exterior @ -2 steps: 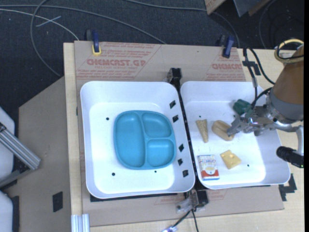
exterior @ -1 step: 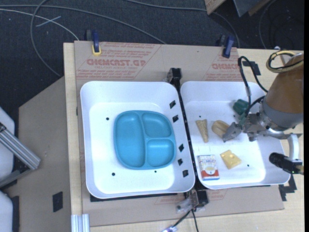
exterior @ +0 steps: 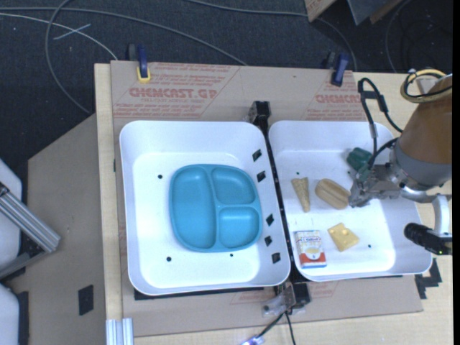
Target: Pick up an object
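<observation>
The right bin (exterior: 381,261) holds a tan cone-shaped piece (exterior: 300,193), a tan bread-roll shape (exterior: 330,192), a yellow cheese-like wedge (exterior: 343,236), a small red and white carton (exterior: 310,249) and a green object (exterior: 356,157). My gripper (exterior: 359,193) is low in this bin, just right of the bread-roll shape and touching or nearly touching its right end. The green object lies just behind the gripper, partly covered by the wrist.
The left bin (exterior: 140,257) holds a blue divided plate (exterior: 215,207). A black divider with clips (exterior: 267,192) runs between the bins. The arm (exterior: 430,131) comes in over the right bin's right rim, and a black cable (exterior: 371,113) loops above it.
</observation>
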Controlling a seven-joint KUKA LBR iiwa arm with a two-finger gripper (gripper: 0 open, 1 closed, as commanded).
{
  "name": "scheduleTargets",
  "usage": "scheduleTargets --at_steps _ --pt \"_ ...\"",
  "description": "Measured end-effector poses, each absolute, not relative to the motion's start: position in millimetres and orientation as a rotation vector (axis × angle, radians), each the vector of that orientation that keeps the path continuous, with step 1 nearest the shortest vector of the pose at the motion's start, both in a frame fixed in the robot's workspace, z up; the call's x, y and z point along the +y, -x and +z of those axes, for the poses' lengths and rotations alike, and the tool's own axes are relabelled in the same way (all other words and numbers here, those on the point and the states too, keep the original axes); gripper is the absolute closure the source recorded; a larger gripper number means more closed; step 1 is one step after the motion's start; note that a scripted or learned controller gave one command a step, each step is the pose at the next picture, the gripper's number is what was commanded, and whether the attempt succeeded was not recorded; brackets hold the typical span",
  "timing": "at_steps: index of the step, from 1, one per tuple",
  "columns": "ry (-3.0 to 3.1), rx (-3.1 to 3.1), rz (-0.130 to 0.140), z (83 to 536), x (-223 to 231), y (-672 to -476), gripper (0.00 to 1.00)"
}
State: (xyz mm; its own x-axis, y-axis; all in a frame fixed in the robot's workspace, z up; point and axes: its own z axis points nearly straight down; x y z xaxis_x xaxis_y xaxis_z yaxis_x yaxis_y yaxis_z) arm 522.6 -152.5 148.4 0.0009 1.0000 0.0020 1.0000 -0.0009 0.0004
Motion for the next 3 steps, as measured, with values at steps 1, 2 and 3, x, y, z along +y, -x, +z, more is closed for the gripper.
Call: scheduleTargets --at_steps 1,2,3 --pt "2.224 -2.228 -0.007 211.2 -147.3 -522.9 1.0" --pt "2.22 -2.22 0.001 201.0 -147.1 -523.0 1.0" --pt "2.214 -2.228 -0.005 209.7 -95.3 -532.8 1.0"
